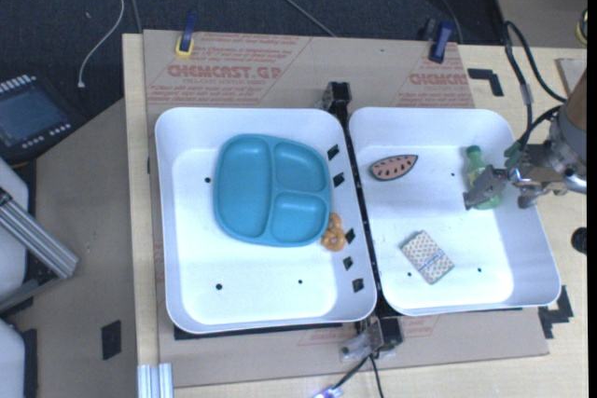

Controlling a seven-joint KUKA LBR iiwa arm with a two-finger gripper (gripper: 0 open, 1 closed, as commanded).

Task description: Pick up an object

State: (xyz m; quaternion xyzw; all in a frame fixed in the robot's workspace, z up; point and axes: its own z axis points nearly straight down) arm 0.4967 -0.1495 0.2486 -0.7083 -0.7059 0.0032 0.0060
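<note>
Two white bins side by side on a cardboard sheet over the bench [140,200]. Printed in red along the sheet's far edge: "CHEMCAST G.P" [224,70] at the left, and a second red print [438,81] at the right, cut off by the bin and not legible in full. Blue clamps [187,34] holding the sheet at that far edge — one near each far corner.

In the left bin [187,294]: a blue divided plate [272,189] in the far half, three compartments, lying flat. Just beside the plate's near right corner, against the bin's right wall, a small orange-brown lump [333,234]; kind not clear.

In the right bin [522,284]: a watermelon-slice toy [393,167] toward the far left corner, lying flat. A small patterned packet [427,256] with a blue stripe near the middle of the near half, turned at an angle; any print on it too small to read. A green object [476,161] close to the right wall, partly hidden.

End effector [487,191] low over the right bin's right side, reaching in from the right edge, right against the green object. Fingers dark and blurred — cannot tell how far apart, nor whether anything sits between them.

A dark screen [28,112] on the floor off the bench's left edge, text unreadable.
</note>
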